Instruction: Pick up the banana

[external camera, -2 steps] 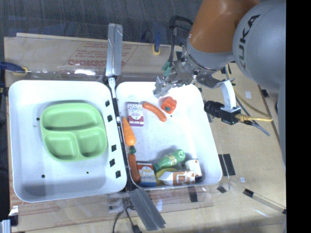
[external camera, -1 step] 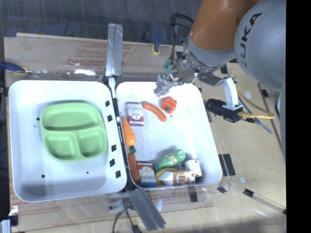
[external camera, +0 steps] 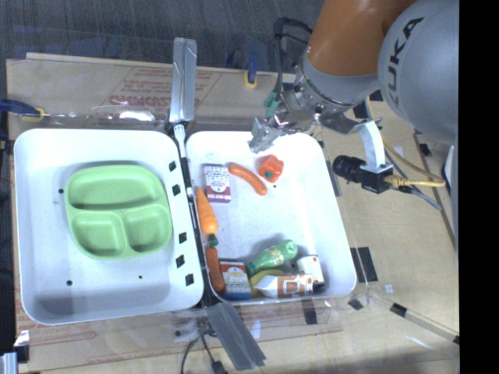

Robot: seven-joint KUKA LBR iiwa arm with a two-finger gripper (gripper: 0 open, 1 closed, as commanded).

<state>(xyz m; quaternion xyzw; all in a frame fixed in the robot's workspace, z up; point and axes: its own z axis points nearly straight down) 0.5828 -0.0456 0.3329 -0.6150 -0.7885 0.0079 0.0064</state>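
I see the gripper at the far rim of the right bin, hanging from the grey arm that comes in from the view's right. From this angle I cannot tell whether it is open or closed, and I see nothing held in it.

Just in front of the gripper, toward the near side of the bin, sits a small red pepper. An orange-red sausage lies beside it, slightly to the view's left. Further left of the gripper and a little nearer to me is a small maroon and white box. A carrot lies lengthwise along the bin's left wall, just past that box.

The banana is well apart from the gripper, at the near end of the same bin. I take it to be the curved yellow-green piece there, though its shape is hard to read for certain. It lies tilted on top of a cluster of small cartons, touching them. A second reddish sausage lies to the left of that cluster, against the wall.

Far to the gripper's left in the view, the other bin holds a green divided tray, lying flat.
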